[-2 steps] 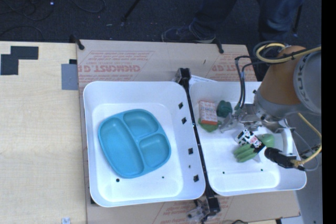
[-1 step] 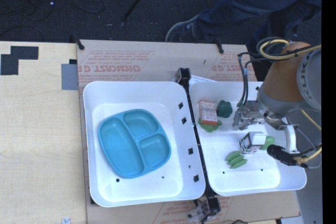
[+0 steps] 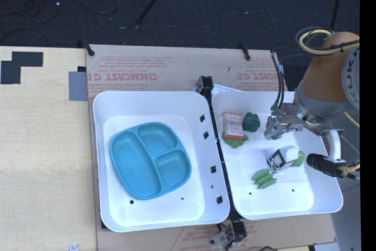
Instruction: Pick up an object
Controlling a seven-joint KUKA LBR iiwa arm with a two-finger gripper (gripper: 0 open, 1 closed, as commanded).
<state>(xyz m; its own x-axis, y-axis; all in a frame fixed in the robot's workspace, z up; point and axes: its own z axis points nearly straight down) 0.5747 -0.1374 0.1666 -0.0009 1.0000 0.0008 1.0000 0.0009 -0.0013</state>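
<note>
Bins first: left bin [image 3: 106, 120] bearing blue divided plate [image 3: 150, 158]; right bin [image 3: 317, 200] with the small pickable pieces. Gripper [image 3: 277, 128] low over right bin, grip state impossible to tell, nothing visibly between fingers. Nearest: black-and-white object [image 3: 279, 160], green pods [image 3: 264, 178], dark green lump [image 3: 251, 121], snack packet [image 3: 232, 125]. Best centred over one isolated piece, then lowered straight.

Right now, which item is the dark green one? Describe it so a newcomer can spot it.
Take the right bin, the one without the blue tray. Near its upper left sits a small dark green lump, just right of an orange-and-white packet. It is rounder and darker than the light green pods lower down.
</note>
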